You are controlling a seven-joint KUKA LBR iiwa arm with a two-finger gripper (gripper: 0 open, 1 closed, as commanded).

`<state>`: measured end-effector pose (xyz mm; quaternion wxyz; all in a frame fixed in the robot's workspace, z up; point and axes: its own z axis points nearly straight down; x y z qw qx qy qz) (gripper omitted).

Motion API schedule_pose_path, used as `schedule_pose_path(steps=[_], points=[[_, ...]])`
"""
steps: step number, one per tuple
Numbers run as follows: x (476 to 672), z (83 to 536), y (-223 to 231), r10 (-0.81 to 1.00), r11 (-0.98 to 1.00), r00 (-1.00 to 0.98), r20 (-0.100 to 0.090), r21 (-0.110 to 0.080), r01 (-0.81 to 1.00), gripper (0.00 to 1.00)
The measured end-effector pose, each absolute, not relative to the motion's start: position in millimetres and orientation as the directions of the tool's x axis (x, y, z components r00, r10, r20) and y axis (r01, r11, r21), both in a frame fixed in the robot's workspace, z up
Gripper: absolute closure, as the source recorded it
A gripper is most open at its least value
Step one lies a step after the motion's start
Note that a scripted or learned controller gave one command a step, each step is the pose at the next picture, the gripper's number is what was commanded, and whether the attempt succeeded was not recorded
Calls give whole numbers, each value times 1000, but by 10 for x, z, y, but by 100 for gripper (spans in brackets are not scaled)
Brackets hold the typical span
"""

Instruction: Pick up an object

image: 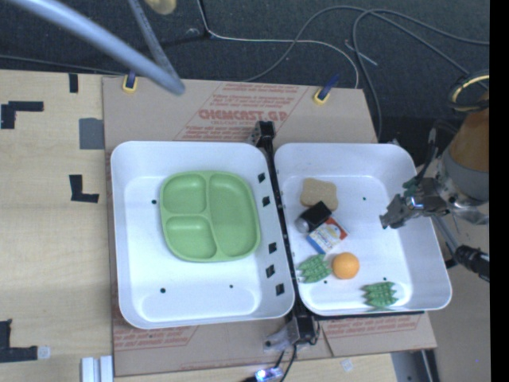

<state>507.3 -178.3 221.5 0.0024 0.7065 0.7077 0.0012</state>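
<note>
The gripper (395,216) hovered over the right bin's (398,161) far edge, jaws apparently empty, width unclear. The orange ball (345,266) sat nearby, exposed; a centred, straight-down approach looked best.

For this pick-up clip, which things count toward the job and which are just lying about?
Job:
gripper
tan block
black piece
red-and-white packet
orange ball
two green toys
right bin

Lying about:
green divided plate
left bin
cables
</note>
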Motion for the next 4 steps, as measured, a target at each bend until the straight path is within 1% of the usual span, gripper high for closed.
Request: schedule_pose_path(steps=[1,2,3,4], points=[[5080,2392,-1779,1000,2,-2,0,1,1000,100],[5280,2329,-1171,1000,7,-7,1,-1,1000,100],[5491,2323,-754,1000,6,-6,1,-1,1000,100],[5672,2254,-147,1000,7,-7,1,-1,1000,100]])
